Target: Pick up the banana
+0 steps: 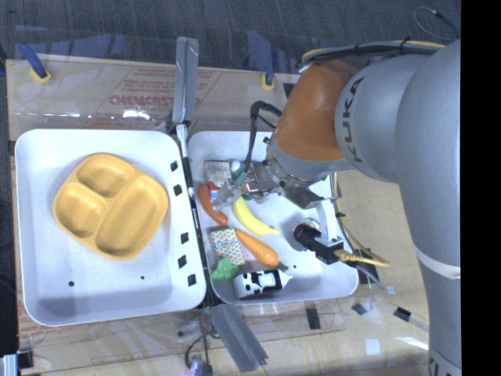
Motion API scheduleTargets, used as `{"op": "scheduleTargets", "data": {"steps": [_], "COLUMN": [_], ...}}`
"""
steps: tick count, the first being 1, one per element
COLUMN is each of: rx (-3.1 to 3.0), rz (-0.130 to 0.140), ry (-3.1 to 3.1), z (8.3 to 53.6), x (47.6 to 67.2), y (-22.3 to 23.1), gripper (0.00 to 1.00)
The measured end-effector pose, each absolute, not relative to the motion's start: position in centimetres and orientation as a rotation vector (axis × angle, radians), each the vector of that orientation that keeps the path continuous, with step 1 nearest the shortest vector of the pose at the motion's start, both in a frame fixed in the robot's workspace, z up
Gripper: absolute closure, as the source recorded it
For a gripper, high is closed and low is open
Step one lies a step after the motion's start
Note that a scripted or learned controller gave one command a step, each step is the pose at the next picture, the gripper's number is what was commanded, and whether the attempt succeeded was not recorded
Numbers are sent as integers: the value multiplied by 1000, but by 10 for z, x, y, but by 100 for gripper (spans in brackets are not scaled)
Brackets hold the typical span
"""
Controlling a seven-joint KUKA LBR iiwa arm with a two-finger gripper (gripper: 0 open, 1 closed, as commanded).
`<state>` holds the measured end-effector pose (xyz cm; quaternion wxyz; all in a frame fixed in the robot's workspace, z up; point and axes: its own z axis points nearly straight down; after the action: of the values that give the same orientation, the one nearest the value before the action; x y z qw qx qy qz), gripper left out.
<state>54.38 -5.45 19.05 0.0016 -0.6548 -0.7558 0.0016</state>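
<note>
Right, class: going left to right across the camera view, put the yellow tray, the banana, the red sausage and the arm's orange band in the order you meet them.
yellow tray → red sausage → banana → orange band

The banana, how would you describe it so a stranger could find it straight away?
Find the right bin, the crowded one of the two white bins. Near its middle lies the banana, slanting down to the right. It is the only pale yellow, curved piece there; the carrot below it is orange and the sausage to its left reddish.
</note>
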Motion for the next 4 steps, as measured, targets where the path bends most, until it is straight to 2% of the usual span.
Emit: {"op": "scheduleTargets", "data": {"steps": [1, 2, 3, 4], "rx": [-1871, -2122, -2096, -2091], "rz": [2, 1, 5, 7], "ry": [-2520, -2317, -2335, -2339], "z": [146, 192, 96, 106], "x": [523, 519, 545, 545], "y": [-111, -87, -104, -104], "gripper": [0, 0, 0, 100]}}
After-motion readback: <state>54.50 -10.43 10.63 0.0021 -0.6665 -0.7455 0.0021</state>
